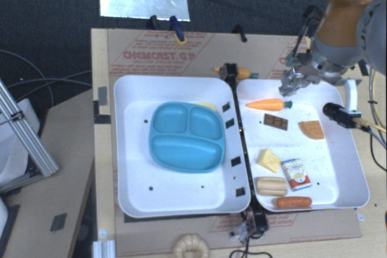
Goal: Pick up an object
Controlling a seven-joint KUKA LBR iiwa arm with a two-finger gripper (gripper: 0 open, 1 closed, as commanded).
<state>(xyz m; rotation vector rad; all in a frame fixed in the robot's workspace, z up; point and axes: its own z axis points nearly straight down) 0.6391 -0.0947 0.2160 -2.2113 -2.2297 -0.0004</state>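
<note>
Two-finger gripper (pixel 289 86) poised above right white bin (pixel 354 166).
Jaws empty, spacing cannot be told; orange plastic carrot (pixel 266 104) lies just below them.

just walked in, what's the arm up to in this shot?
The KUKA arm reaches in from the right, its gripper hovering at the far edge of the right bin, just above the carrot. Nothing is between its fingers. Also in that bin: a chocolate bar, a toast-like piece, a cheese wedge, a small carton, a bread roll and a sausage. The left bin holds a blue divided plate.
</note>
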